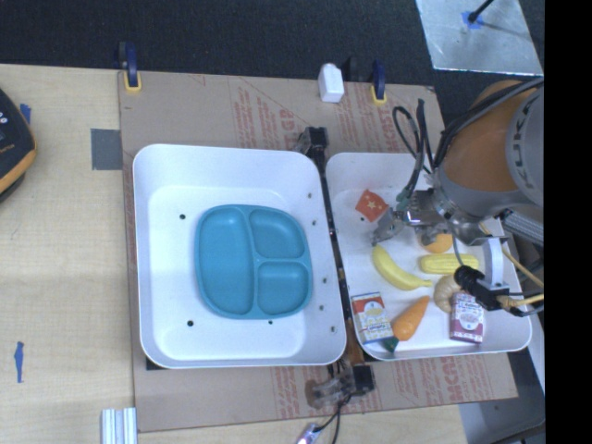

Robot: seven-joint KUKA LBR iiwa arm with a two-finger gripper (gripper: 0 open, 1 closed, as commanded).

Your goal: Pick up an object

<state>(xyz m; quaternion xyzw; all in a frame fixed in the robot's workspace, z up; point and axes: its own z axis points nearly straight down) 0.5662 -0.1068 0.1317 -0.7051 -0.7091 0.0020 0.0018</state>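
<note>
The right bin [344, 176] holds several toy foods. A yellow banana [398, 269] lies in its middle, with a small red packet [371, 205] behind it. An orange carrot [411, 317] lies near the front, between a red and white carton [370, 315] and a maroon carton [468, 320]. A yellow corn cob [449, 264] and an orange fruit [439, 242] lie partly under the arm. My gripper [400, 218] hangs low over the bin, between the red packet and the banana. I see nothing held in it.
The left bin [153, 248] holds a blue divided plate [252, 259]. The grey and orange arm [486, 155] covers the right bin's back right part. Cables [412, 132] loop above the gripper. A yellow and black device [11, 146] lies at the bench's left edge.
</note>
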